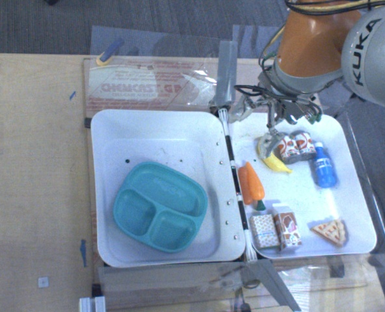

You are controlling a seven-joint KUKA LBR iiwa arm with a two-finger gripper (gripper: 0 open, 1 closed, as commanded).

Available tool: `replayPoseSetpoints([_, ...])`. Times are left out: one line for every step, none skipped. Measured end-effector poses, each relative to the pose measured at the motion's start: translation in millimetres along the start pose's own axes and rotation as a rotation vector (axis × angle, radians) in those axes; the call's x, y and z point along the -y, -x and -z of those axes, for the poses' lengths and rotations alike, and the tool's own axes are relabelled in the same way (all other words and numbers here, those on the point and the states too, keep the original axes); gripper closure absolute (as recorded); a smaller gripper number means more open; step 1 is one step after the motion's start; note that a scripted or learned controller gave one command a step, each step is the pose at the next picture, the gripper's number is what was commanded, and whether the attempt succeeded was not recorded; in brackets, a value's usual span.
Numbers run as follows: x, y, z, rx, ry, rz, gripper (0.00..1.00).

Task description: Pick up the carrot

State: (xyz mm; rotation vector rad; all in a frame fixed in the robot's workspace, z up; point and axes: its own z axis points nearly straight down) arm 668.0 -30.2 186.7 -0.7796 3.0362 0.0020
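carrot (251, 183) by right bin's (358, 174) left wall, hand (271, 137) above banana (273, 160), grip state unclear

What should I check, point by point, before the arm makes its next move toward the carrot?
1. Carrot in sight: ok. The carrot lies in the right bin, close to its left wall.
2. Carrot free from above: ok. Nothing lies on it.
3. Room beside the carrot: not ok. The bin wall is tight on its left, and the small boxes sit just below its green tip.
4. Hand over the carrot: not ok. The hand hangs above the banana and the can, further back in the bin.
5. Hand carries nothing: cannot tell.
6. Blue bottle out of the path: ok. It lies to the right of the can.
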Motion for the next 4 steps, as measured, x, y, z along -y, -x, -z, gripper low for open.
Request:
replayPoseSetpoints([34.4,-17.4,251.6,0.004,-0.003,0.116,0.0])
replayPoseSetpoints([8.0,-4.0,61.6,0.001,0.0,0.239,0.0])
replayPoseSetpoints([63.1,-33.5,187.0,0.003,-0.003,0.742,0.0])
replayPoseSetpoints([23.8,-13.1,20.3,0.0,0.002,0.813,0.0])
